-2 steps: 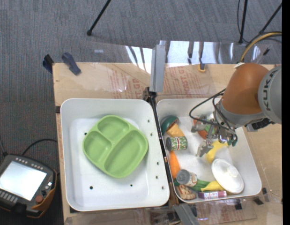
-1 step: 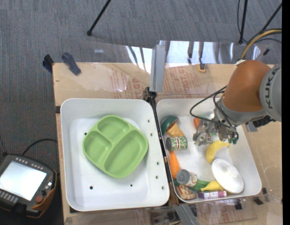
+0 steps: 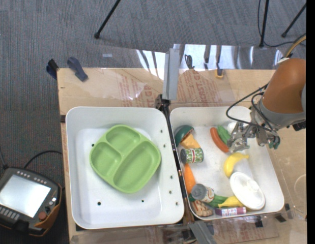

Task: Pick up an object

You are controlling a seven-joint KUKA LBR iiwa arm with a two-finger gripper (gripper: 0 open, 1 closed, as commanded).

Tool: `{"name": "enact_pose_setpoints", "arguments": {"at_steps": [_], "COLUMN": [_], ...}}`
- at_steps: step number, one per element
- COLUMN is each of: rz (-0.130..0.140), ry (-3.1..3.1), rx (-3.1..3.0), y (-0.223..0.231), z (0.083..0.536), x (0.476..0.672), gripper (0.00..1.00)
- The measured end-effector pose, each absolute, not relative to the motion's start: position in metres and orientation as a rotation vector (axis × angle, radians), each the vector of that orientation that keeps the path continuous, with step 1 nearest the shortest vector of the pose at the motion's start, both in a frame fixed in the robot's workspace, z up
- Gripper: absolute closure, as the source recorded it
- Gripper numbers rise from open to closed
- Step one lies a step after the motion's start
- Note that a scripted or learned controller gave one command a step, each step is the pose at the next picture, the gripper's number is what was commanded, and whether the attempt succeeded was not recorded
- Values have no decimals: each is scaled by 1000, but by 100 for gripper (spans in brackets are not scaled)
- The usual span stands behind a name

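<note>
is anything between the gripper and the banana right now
Nothing visible blocks it. The gripper hangs just above and beside the banana in the right bin. A red sausage-like piece lies to the gripper's left, and the white plate lies beyond the banana.

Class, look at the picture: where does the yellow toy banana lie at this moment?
The yellow toy banana lies in the right white bin, just below the gripper and just above the round white plate.

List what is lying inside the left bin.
A green divided plate lies in the left bin, tilted diagonally; its three compartments hold nothing. Whatever sits beneath the plate is covered.
</note>
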State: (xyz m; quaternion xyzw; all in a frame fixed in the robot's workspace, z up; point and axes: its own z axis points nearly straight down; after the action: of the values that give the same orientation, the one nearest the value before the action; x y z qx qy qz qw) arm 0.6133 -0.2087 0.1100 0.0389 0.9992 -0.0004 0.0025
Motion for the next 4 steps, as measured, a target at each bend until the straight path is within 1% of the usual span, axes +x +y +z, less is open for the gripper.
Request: {"name": "enact_pose_setpoints", "arguments": {"at_steps": [1, 2, 3, 4], "rz": [1, 4, -6, 1], "ry": [3135, 3126, 3117, 3136], "rx": [120, 293, 335, 220], "y": [-208, -134, -106, -133], "z": [109, 88, 91, 87], "x": [613, 616, 626, 545], "gripper": [0, 0, 0, 0]}}
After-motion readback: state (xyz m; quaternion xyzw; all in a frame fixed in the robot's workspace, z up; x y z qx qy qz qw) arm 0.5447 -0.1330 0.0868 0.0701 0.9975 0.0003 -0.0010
